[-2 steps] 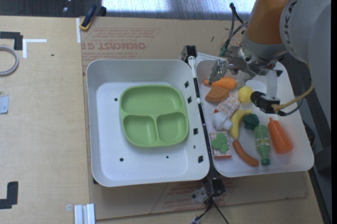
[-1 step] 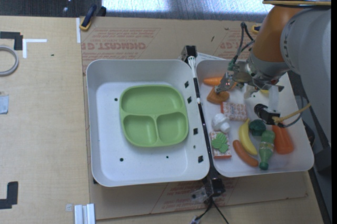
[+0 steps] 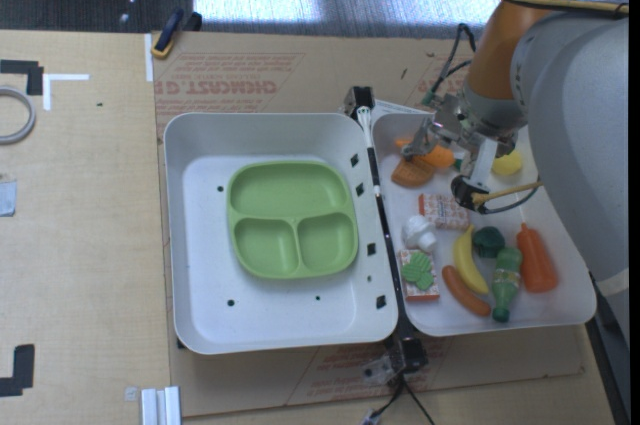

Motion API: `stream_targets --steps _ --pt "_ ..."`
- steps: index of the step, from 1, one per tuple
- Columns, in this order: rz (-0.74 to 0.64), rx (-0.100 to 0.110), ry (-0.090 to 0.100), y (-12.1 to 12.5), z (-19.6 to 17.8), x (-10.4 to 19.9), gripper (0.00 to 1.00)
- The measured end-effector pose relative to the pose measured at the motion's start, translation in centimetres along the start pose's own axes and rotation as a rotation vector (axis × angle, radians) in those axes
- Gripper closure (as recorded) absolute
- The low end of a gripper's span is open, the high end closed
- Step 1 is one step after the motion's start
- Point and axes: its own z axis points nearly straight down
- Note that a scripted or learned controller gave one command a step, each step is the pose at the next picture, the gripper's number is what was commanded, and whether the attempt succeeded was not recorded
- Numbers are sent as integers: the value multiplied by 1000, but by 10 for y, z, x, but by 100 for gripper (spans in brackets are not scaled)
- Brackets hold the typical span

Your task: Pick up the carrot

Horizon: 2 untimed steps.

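Carrot (image 3: 536, 259) lying loose by the right bin's (image 3: 548, 313) right edge, not yet reached. End effector (image 3: 441, 145) low over the far-left corner instead, likely mis-aimed; open or closed, impossible to tell.

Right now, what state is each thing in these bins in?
green tray: flat in the left bin, compartments bare
carrot: lying in the right bin, untouched
banana: lying beside a sausage
orange piece: under the gripper
gripper: low over the bin's far end, grip unclear
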Motion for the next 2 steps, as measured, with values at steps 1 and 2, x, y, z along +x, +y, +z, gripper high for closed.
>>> stream_targets --steps 1,2 --pt "-1 -12 5 2 -12 3 100" --pt "95 -13 3 -34 -127 71 100"
